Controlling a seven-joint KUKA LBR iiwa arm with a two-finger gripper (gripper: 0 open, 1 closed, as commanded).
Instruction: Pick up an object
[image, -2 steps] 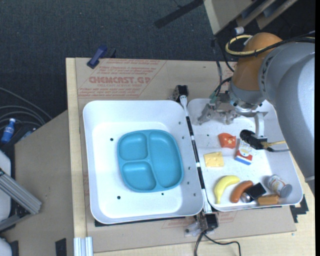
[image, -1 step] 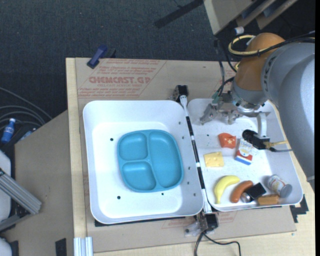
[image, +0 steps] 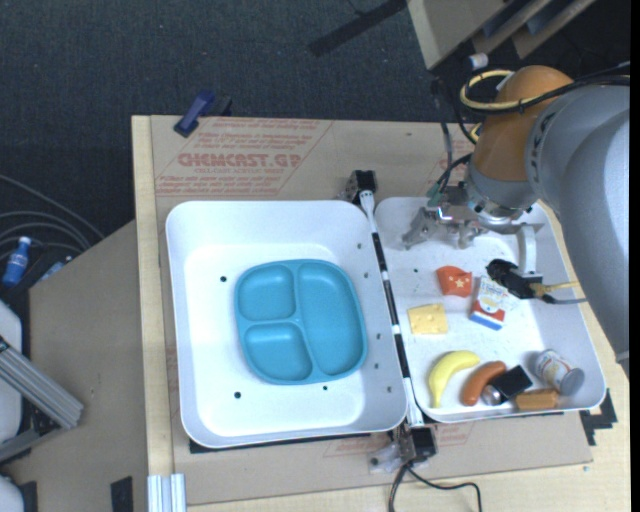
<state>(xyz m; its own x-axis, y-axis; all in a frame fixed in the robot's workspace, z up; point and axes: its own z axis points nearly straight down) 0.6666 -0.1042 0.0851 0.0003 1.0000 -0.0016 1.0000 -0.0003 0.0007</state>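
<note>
Beyond the red block (image: 455, 282), toward the far wall of the right bin (image: 585, 345), hangs the claw (image: 443, 232), near the block but not touching it. Whether the claw is apart or together cannot be told from this angle, and nothing shows in its grip.

The red block lies on the bin floor, apart from everything else. Just beside it, toward the arm, sits a small white, red and blue box (image: 489, 304). On the near side of the red block and slightly toward the other bin lies a yellow cheese wedge (image: 429, 320). Farther to the near side of the red block are a banana (image: 452, 372) and an orange-red sausage (image: 482, 379), side by side, with a black block (image: 513, 382) against the sausage, an orange-brown stick (image: 535, 400) by the near rim, and a grey can (image: 557, 370) lying tilted.

Well away from the red block, across the divide, the left bin (image: 200, 250) holds a blue divided plate (image: 300, 320). Both bins rest on the brown surface (image: 250, 150), which bears red printed lettering.
</note>
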